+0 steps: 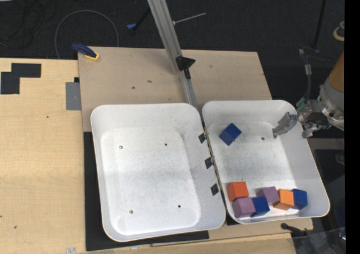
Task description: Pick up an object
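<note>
Over the right-hand bin (315, 179), near its upper right rim, I am hovering my claw (292, 123), and I am carrying nothing in it. One grey finger is showing clearly, slanting down toward the bin floor, but I am not seeing its partner well enough, so I cannot tell how my claw is set. I am judging this to be the approach step, with no grasp yet begun. A lone blue cube (230, 134) is lying apart on the bin floor to the left of my claw, near the divider, with open space all round it. Along the bin's lower edge a cluster is crowding together: an orange cube (237, 190), two purple blocks (243, 206), a second blue cube (260, 206) and others. I am reckoning the lone blue cube the easier target; the next move is calling for travelling left until I am above it, then descending straight.
</note>
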You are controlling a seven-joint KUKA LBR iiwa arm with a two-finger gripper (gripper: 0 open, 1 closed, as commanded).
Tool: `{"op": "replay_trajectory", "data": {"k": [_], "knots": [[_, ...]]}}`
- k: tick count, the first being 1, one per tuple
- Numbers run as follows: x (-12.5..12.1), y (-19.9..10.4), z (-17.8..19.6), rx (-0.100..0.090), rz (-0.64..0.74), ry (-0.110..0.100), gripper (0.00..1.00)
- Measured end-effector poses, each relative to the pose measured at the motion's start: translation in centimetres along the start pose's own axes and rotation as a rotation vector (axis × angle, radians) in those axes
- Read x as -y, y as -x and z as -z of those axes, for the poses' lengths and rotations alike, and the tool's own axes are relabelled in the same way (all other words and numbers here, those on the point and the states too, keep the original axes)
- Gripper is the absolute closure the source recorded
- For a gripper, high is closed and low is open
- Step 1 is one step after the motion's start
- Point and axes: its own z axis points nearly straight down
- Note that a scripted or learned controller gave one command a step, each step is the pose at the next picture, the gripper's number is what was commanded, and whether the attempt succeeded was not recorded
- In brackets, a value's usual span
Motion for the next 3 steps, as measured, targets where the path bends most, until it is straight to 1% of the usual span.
{"op": "replay_trajectory", "data": {"k": [1, 2, 3], "knots": [[1.5, -3.5, -1.7, -0.002, 0.002, -0.003, 0.0], [-3.8, -4.6, -6.0, 0.001, 0.002, 0.0, 0.0], [-6.4, -4.0, -12.4, 0.002, -0.002, 0.005, 0.0]]}}
